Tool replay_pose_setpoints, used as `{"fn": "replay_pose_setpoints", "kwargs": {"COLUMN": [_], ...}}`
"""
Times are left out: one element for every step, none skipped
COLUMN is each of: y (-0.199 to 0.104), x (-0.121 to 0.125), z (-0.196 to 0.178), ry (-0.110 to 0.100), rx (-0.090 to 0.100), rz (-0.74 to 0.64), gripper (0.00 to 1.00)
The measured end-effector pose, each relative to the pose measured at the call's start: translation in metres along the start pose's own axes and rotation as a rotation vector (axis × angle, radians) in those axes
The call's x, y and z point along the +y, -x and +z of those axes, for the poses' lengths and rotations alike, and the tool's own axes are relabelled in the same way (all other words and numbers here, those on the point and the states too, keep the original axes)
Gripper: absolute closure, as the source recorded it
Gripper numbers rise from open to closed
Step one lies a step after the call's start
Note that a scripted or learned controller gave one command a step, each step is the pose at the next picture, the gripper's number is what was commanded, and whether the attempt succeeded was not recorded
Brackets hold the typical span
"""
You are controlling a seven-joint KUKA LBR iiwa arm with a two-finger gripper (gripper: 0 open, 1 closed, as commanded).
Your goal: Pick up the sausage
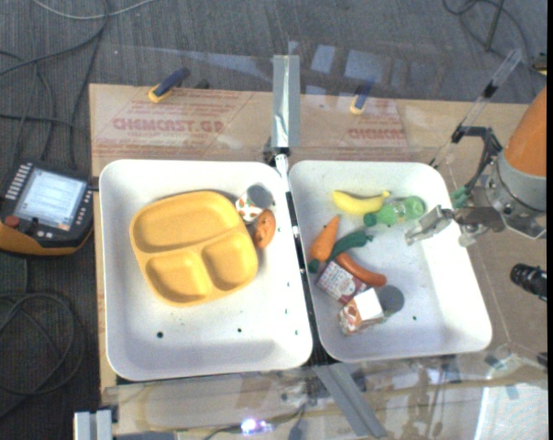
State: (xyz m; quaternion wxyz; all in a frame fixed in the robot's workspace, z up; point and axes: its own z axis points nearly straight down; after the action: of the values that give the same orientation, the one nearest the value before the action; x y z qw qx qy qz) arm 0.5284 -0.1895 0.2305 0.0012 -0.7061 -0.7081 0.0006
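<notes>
Dark carpet with loose cables surrounds the surface [203, 126], a brown board carrying two white bins side by side. You see a pendant [42, 207] with a lit screen lying on the carpet at 9 o'clock from the left bin [120, 337].

Left bin: a yellow tray [193, 244] with three compartments lies at its centre. An orange item [264, 228] rests against the tray's 2 o'clock edge, beside the wall between the bins.

Right bin [459, 324]: the sausage [361, 269] lies near the centre, slanted from upper left to lower right. A dark green item [351, 242] lies just beside it at 11 o'clock. A carrot [325, 237] lies further toward 10 o'clock. A banana [359, 201] sits at 12 o'clock, with a green bottle [397, 212] just beside the banana at 4 o'clock. A wrapped packet [333, 280] touches the sausage at 8 o'clock. A small box [361, 311] lies at 6 o'clock.

The gripper [429, 224] is over the right bin's 3 o'clock edge, near the bottle and well apart from the sausage. Whether the fingers are apart or together cannot be determined. Nothing is visible between them.
</notes>
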Motion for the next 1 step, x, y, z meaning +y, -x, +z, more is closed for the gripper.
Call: {"fn": "replay_pose_setpoints", "kwargs": {"y": [-0.0797], "x": [-0.0213], "z": [0.1217], "ry": [0.002], "rx": [0.001], "rz": [0.107], "gripper": [0.00]}}
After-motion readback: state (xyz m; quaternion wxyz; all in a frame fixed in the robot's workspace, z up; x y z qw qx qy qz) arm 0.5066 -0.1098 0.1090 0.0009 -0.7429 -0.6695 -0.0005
